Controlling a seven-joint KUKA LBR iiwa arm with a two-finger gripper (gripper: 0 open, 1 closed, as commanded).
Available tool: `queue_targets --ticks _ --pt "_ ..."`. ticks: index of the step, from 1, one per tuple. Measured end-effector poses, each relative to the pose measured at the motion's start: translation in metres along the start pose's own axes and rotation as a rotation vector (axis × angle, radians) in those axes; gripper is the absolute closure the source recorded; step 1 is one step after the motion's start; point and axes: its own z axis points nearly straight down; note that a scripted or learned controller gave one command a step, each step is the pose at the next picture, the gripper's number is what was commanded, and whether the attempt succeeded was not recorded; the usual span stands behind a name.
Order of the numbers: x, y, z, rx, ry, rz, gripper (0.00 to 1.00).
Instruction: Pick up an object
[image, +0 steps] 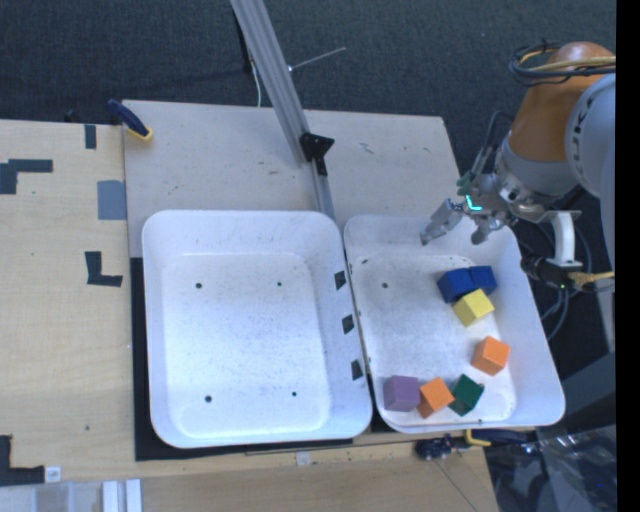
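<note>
gripper poised above the right bin's far rim

the left bin (170, 250) sits on the desk (60, 310); beside it, the right bin (380, 290) holds a purple block (402, 392), two orange blocks (435, 396) (490, 355), a green block (466, 394), a yellow block (474, 306) touching a blue block (466, 281); the gripper (458, 232) hangs over the far rim, fingers spread wide, holding nothing.

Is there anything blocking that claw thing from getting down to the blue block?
Nothing visible does. The gripper hangs over the far edge of the right bin, and the blue block lies just nearer the camera with bare bin floor between. The yellow block touches its near side, away from the gripper.
</note>
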Motion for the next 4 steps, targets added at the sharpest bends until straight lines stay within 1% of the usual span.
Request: queue_targets --ticks 1,2,3,4 --pt "0.0 0.001 -0.003 -0.004 -0.002 -0.001 0.0" --pt "-0.001 0.007 0.059 0.001 -0.002 -0.001 0.0" --pt "0.0 0.005 0.112 0.0 -0.002 -0.001 0.0" --pt "0.0 0.007 0.099 -0.004 -0.002 -0.002 1.0"
